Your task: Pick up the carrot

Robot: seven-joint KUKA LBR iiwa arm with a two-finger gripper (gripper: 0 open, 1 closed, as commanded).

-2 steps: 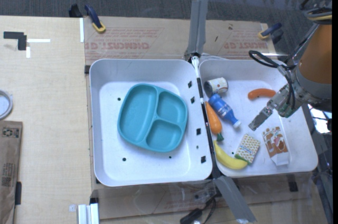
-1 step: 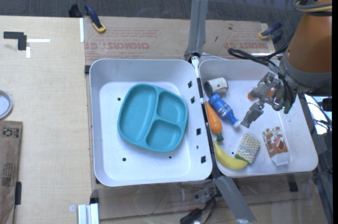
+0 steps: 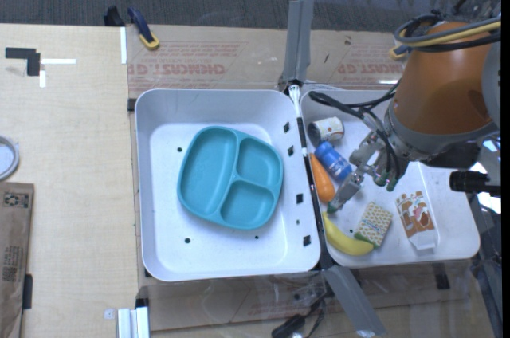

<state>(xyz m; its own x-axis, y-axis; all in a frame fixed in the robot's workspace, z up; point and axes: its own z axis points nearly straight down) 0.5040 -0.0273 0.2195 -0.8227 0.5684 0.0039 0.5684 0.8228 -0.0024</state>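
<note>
From the camera view, I see the carrot (image 3: 323, 178) lying in the right bin (image 3: 454, 249), hard against its left wall, long axis running roughly up and down the frame. A blue bottle (image 3: 333, 161) lies across its upper end, touching it, and a banana (image 3: 347, 241) curves just below its lower tip. My gripper (image 3: 348, 189) hangs just to the right of the carrot with its fingers spread and nothing between them.

I judge the carrot to be a light, stiff, smooth toy piece, likely a bit slippery and tapered, so I would take it across the thick middle, where the fingers can straddle it; the bin wall leaves little room on the far side.

Counting: one carrot, one blue bottle, one banana, one small white cup (image 3: 327, 127), one patterned packet (image 3: 374, 223), one white juice carton (image 3: 416, 220), all in the right bin. The left bin (image 3: 151, 169) holds one teal divided plate (image 3: 230, 178). Two bins in all.
</note>
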